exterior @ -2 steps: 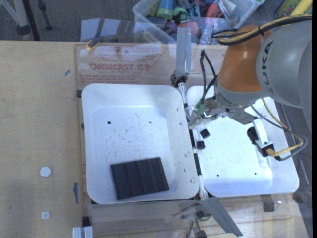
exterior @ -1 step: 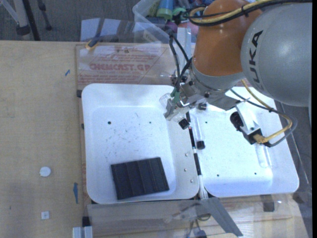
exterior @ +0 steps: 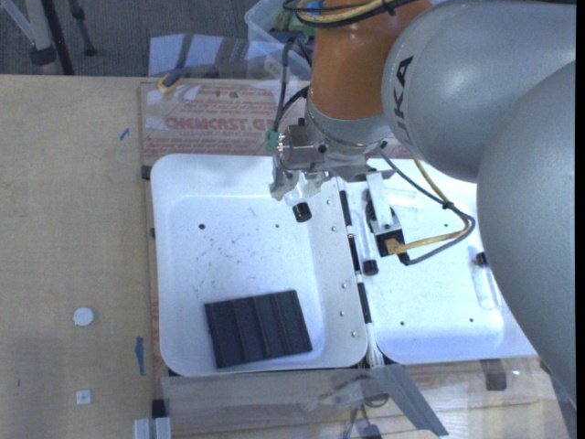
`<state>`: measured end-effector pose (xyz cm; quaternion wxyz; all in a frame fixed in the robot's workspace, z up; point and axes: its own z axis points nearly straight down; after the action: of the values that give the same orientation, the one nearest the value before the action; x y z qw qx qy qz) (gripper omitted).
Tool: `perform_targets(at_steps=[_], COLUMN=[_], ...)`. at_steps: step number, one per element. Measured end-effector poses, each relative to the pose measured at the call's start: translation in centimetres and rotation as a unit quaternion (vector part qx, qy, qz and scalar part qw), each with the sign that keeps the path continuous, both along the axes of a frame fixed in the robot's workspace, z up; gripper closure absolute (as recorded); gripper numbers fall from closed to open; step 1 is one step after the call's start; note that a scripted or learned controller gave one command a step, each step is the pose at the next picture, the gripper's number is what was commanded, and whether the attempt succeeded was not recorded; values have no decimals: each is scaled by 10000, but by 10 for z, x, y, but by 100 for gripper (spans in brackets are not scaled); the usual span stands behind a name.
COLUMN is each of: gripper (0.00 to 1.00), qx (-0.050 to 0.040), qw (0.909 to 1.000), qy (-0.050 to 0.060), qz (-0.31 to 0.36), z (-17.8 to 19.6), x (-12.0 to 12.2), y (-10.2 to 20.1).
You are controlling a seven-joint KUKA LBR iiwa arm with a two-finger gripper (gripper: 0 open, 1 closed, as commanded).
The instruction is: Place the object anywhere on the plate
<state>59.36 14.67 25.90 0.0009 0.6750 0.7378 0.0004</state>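
We note a small white disc (exterior: 83,316) on the tabletop (exterior: 64,199), far left of the pincer (exterior: 294,199). Below-left of it, a dark ribbed block (exterior: 257,327) lies in the left bin (exterior: 178,190). Pincer state: cannot tell. To its right, the right bin (exterior: 439,323), partly hidden by the arm (exterior: 475,90).

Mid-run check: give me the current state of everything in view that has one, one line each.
hand: above the left bin's upper right part, nothing seen held.
dark ridged block: lying flat in the left bin's lower part, apart from the hand.
left bin: upright on the bench, holding the block.
right bin: upright beside the left bin, partly covered by the arm.
arm: reaching in from the right over the right bin.
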Motion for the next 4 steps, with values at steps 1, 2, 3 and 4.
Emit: perform_targets(at_steps=[1, 2, 3, 4], gripper=[100, 100, 100, 100], qx=[0, 0, -5, -10], qw=[9999, 9690, 9686, 9684], qy=[16, -14, -38, -61], qz=[109, 2472, 2485, 2492], z=[-124, -66, -55, -44], x=[55, 73, 73, 74], y=[47, 74, 76, 77])
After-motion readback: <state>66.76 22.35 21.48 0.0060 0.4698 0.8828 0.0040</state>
